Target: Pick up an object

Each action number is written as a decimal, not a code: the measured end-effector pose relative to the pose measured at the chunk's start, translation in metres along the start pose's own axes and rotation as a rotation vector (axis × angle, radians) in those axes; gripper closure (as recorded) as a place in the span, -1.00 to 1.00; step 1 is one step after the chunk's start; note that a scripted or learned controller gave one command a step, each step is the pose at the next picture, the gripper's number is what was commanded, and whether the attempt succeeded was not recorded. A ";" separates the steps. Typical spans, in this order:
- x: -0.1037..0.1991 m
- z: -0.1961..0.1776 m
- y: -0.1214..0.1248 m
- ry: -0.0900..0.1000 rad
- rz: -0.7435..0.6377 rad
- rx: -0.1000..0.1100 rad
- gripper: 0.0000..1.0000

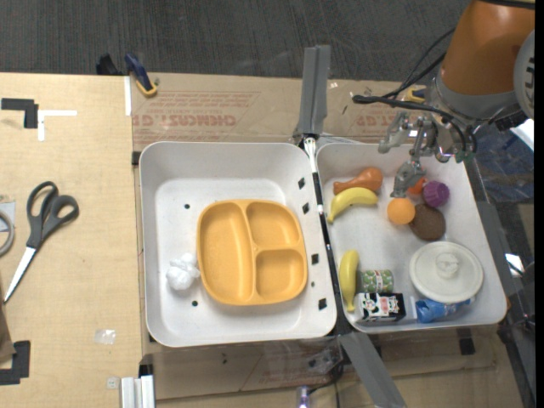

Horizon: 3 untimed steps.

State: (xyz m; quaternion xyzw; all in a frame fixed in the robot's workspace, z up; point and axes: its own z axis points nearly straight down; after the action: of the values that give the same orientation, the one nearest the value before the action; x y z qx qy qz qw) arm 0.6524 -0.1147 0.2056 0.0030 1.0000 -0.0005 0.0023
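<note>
Milk carton (380, 306) and blue packet (435, 311) are crowding the near wall, well below the hand (408, 177). That hand is hanging over the right bin's (484, 228) far end, and I cannot tell how wide it is standing. An orange ball (401, 212) is sitting just beneath it, purple fruit (436, 194) touching close beside, leaving little room; a likely target, I'd judge.

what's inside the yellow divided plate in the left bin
All three compartments of the yellow divided plate show bare yellow surface, with nothing lying in them. A small white crumpled thing lies beside its left edge, outside it. The bin floor under the plate is covered.
</note>
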 end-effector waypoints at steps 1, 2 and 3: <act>0.006 0.111 -0.046 -0.001 0.001 0.000 -1.00; 0.004 0.100 -0.046 -0.008 -0.003 0.003 1.00; 0.003 0.113 0.005 0.001 0.064 -0.002 1.00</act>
State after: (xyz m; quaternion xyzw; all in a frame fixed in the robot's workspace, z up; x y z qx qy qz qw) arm 0.6496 -0.1095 0.0930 0.0351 0.9994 0.0003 0.0020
